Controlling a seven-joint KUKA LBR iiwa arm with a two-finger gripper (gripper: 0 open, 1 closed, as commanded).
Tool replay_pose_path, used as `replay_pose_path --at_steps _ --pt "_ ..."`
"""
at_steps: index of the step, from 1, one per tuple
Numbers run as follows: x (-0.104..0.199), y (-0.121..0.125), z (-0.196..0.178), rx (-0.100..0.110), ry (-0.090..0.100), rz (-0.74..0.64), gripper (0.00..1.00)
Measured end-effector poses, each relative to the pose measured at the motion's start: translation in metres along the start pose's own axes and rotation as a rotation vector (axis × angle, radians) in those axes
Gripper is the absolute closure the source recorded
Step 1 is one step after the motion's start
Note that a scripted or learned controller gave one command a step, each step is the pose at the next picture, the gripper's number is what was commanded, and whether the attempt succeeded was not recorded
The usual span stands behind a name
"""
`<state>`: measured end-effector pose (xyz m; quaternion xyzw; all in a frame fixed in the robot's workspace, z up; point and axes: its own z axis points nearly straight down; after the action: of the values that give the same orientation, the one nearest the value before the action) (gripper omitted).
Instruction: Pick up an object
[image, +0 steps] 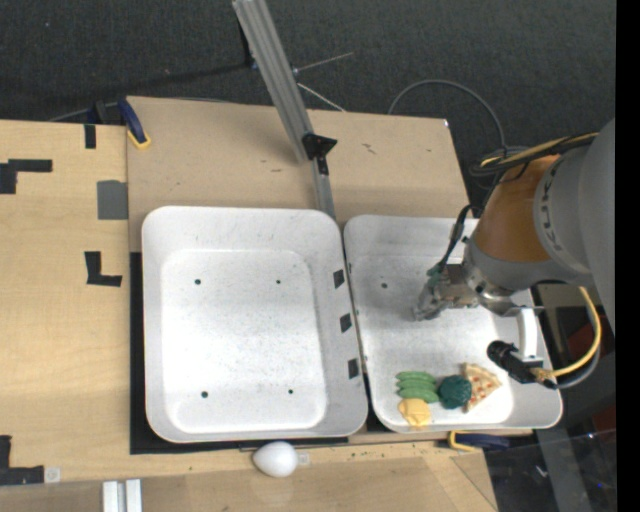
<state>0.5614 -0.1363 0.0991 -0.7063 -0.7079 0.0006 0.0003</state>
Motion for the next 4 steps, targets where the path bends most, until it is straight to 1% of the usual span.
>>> replay_pose_path --at_steps 1,2,3,4 --pt "0.002 -0.001 -0.042 -0.003 0.0 0.001 1.0" --pt "-0.008 -0.003 -0.096 -0.006 -0.001 0.002 1.0" --pt "-0.009 0.0 -0.139 -0.005 -0.001 0.001 1.0" --pt "0.047 0.005 -0.146 -0.001 0.003 -0.005 1.0"
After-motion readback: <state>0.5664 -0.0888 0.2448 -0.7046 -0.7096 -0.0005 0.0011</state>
